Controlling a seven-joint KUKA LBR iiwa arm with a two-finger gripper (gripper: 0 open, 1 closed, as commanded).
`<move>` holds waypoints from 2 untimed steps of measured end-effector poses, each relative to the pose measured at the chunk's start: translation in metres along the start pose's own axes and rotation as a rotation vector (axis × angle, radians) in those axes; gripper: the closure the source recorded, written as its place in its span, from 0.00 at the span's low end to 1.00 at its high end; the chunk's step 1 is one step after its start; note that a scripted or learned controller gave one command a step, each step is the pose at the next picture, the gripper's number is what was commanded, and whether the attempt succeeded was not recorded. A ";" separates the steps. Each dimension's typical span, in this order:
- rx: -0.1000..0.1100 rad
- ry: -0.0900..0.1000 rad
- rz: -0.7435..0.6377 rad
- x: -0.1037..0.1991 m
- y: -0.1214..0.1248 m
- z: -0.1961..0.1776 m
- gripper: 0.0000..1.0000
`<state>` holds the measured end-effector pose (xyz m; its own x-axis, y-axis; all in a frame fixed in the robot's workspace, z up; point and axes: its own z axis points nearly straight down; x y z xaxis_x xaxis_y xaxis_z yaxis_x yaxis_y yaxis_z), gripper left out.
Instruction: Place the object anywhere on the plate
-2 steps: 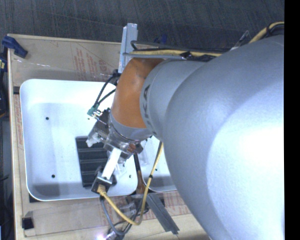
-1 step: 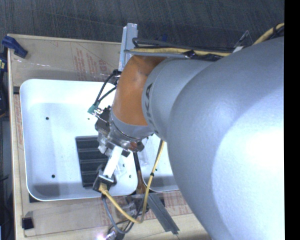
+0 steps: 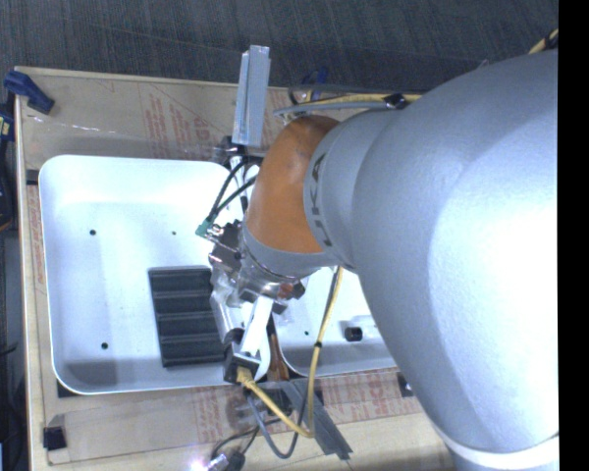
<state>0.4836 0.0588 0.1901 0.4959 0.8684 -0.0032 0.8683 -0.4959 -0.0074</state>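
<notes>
I see black ribbed plate (image 3: 187, 314) flat in left bin (image 3: 79, 194) | claw (image 3: 234, 297) just beside plate's right edge, I cannot tell if open or holding anything | orange band (image 3: 280, 199) behind plate, to its right

We've got one camera, fixed above the bench (image 3: 128, 116), looking down at a slant. The bench's far edge runs across the top of frame with dark floor (image 3: 128, 18) beyond it, and the near edge sits at the bottom. We see the left bin (image 3: 54, 263) nearly whole, left of centre. The right bin (image 3: 373, 356) is mostly behind the arm (image 3: 452, 224), which comes in from frame right, close to the lens, bulking over the right half. Framing is tight, with the bench's left edge just inside frame.
</notes>
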 end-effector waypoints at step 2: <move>-0.002 0.000 0.070 0.120 -0.079 0.035 1.00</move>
<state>0.4741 0.2025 0.1555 0.5555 0.8315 -0.0039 0.8315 -0.5555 -0.0053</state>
